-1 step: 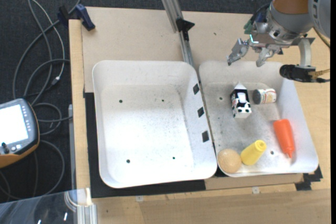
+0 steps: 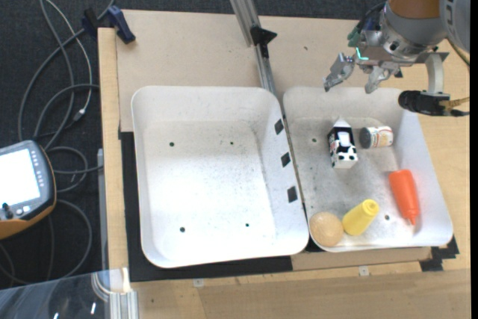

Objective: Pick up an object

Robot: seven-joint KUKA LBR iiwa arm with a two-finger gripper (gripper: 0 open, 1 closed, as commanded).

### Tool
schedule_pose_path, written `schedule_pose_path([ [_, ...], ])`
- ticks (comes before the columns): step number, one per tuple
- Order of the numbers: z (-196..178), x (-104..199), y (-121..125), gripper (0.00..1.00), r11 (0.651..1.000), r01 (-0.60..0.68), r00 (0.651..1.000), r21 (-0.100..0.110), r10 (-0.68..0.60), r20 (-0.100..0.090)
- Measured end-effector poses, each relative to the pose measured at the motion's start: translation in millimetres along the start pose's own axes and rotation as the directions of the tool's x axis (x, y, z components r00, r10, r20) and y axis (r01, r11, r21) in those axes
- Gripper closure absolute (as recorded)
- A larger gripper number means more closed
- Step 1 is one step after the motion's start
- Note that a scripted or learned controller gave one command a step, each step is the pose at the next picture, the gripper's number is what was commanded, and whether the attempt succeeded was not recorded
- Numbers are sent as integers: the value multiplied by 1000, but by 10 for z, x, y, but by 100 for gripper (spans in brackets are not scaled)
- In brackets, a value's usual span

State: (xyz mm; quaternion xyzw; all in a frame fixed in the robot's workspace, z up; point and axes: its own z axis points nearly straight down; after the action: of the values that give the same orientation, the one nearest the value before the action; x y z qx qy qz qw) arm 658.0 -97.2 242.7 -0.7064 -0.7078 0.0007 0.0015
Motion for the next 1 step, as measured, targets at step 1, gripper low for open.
schedule_pose_path([
  [1,551,92,47,0,1000,0,1000,4,0,0],
])
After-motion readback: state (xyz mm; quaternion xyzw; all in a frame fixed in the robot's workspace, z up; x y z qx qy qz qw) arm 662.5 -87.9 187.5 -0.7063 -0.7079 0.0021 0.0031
